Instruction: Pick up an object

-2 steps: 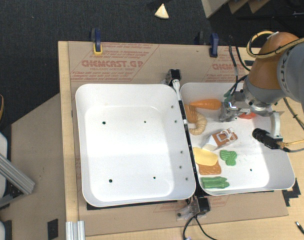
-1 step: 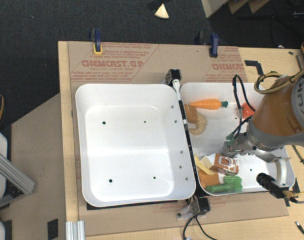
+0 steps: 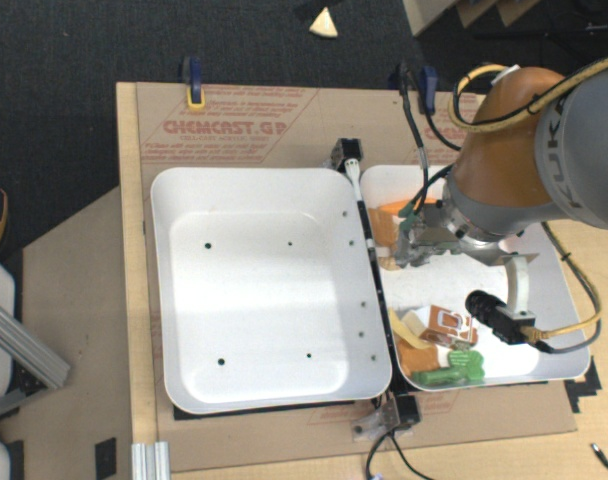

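The arm reaches down into the right bin (image 3: 554, 353), and its gripper (image 3: 409, 246) sits low by the bin's left wall. An orange object (image 3: 387, 220) lies right beside the gripper at the bin's back left, partly hidden by it. Near the front of the same bin lie a green object (image 3: 454, 369), a small red and white item (image 3: 447, 322) and a tan piece (image 3: 412, 332). The wrist and its orange band (image 3: 504, 118) cover much of the bin's back.
The left bin (image 3: 259, 278) stands next to the right one, sharing a wall. A black cable (image 3: 504, 318) with a yellow lead runs across the right bin. Both bins rest on a cardboard sheet (image 3: 234, 118) held by clamps.
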`<control>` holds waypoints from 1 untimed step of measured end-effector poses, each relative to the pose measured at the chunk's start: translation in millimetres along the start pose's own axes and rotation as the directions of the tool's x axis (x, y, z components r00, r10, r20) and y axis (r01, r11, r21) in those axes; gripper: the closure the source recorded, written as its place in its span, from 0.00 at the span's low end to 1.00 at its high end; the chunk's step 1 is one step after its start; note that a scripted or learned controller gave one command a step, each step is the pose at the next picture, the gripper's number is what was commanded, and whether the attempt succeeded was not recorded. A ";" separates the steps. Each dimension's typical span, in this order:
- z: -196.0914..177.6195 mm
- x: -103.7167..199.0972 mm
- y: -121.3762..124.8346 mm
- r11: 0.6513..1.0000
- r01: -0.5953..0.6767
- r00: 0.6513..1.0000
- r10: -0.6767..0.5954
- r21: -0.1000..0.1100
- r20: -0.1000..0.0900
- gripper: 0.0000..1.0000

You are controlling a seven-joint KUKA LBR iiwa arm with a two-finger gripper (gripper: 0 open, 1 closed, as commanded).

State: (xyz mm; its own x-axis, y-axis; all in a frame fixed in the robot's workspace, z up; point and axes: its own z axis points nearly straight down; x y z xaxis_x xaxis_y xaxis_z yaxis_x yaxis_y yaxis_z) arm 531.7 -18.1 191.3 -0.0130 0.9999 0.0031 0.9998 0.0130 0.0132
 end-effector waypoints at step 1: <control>-41.1 92.8 65.2 1.000 -0.001 1.000 0.001 0.002 -0.001 1.00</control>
State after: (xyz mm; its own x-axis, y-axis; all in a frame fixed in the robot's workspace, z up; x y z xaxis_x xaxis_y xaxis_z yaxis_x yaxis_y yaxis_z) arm 595.1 75.5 233.6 -0.0121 0.9999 0.0037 0.9999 0.0120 0.0116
